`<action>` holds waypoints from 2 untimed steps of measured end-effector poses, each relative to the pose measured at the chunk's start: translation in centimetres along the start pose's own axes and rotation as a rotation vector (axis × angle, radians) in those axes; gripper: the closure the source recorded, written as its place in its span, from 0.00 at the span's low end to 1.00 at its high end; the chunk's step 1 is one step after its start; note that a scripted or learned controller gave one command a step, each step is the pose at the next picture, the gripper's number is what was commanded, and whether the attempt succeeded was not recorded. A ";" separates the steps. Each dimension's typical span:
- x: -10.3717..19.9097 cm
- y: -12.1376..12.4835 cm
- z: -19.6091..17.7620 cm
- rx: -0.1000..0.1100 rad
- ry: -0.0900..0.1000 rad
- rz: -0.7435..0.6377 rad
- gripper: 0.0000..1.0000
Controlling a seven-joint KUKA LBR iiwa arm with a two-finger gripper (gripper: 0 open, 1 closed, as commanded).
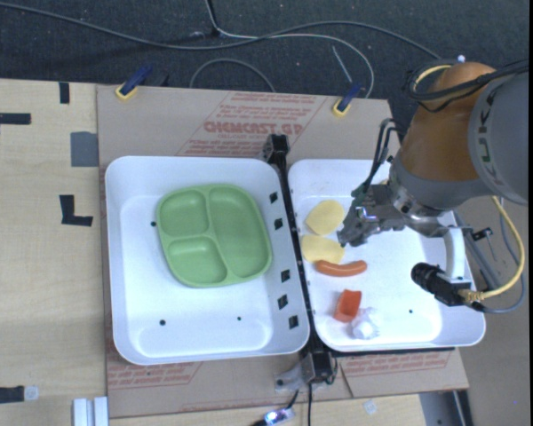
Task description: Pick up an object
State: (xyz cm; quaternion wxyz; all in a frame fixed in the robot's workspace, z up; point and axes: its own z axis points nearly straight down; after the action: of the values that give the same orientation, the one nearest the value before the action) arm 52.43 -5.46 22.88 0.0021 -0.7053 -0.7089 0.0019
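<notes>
In the right bin (444,327) lie a pale yellow chip-like piece (324,216), a yellow banana-like piece (320,249), an orange-red sausage (340,268), a red block (347,304) and a small white lump (364,329). My gripper (354,232) hangs low over the bin's left part, just right of the two yellow pieces and above the sausage. Its dark tips point down and left toward them. I see nothing held between them.
The left bin (129,238) holds a green divided plate (213,235). A black divider (286,238) runs between the bins. The orange-banded arm (444,140) covers the right bin's upper right. Cables and yellow clamps (348,102) lie behind the bins.
</notes>
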 end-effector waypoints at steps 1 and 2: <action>4.3 3.6 -0.2 -0.002 0.000 -0.002 1.00; 9.3 6.2 -0.7 -0.002 0.001 -0.002 1.00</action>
State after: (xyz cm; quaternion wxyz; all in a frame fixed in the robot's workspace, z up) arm 58.61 3.87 23.50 0.0017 -0.7046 -0.7096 0.0009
